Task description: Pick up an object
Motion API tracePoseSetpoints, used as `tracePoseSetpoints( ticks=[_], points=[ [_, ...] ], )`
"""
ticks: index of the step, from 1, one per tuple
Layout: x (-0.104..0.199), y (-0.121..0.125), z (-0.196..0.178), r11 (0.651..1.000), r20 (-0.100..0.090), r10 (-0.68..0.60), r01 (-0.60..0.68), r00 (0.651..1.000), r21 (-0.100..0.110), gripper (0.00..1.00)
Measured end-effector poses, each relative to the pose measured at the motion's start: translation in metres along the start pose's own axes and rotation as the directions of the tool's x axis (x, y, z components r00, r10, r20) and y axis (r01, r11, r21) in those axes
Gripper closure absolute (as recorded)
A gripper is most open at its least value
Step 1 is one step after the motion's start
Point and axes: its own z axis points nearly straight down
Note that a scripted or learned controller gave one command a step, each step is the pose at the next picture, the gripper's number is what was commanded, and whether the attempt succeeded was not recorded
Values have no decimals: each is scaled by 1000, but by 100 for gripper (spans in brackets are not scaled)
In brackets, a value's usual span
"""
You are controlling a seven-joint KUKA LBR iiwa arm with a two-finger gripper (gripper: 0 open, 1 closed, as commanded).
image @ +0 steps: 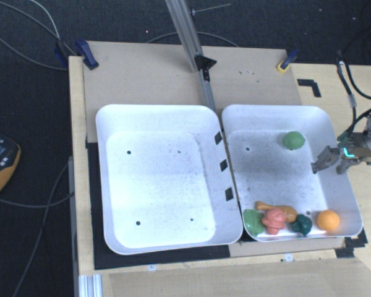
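Observation:
The right bin holds a green ball near its far right. Along its near edge lie an orange ball, a dark green piece, a pink lumpy toy, a yellow-orange piece and a light green piece. My gripper hangs over the bin's right rim, right of and slightly nearer than the green ball. It is open, with nothing between its fingers.
The left bin sits beside the right one, joined by black clips. A metal pole slants in from the top. Blue and yellow clamps hold the board. A handheld pendant lies far left.

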Motion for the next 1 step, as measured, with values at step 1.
tracePoseSetpoints(
  ticks=[1],
  points=[
    [0, 0, 0, 1000, 0, 0, 0, 1000, 0, 0]
  ],
)
